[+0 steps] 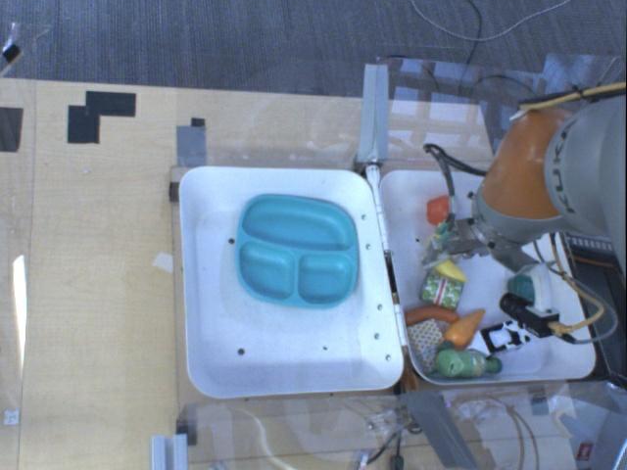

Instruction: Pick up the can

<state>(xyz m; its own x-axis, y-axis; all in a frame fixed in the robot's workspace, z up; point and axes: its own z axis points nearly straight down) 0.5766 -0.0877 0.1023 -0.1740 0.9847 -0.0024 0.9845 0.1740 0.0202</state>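
Note:
The can (pixel 443 285), small with a green and yellow label, lies tilted in the left part of the right bin (pixel 573 365). My gripper (pixel 451 243) hangs just above the can's upper end, at the tip of the grey arm with its orange band (pixel 524 169). The gripper's body hides the spot where it meets the can, so contact cannot be judged.
Around the can lie a red piece (pixel 438 209), a sausage (pixel 431 314), a carrot (pixel 463 328), a green item (pixel 462 363), a teal object (pixel 522 287) and a black-and-white piece (pixel 509 337). The left bin (pixel 211 262) holds a blue divided plate (pixel 297 250).

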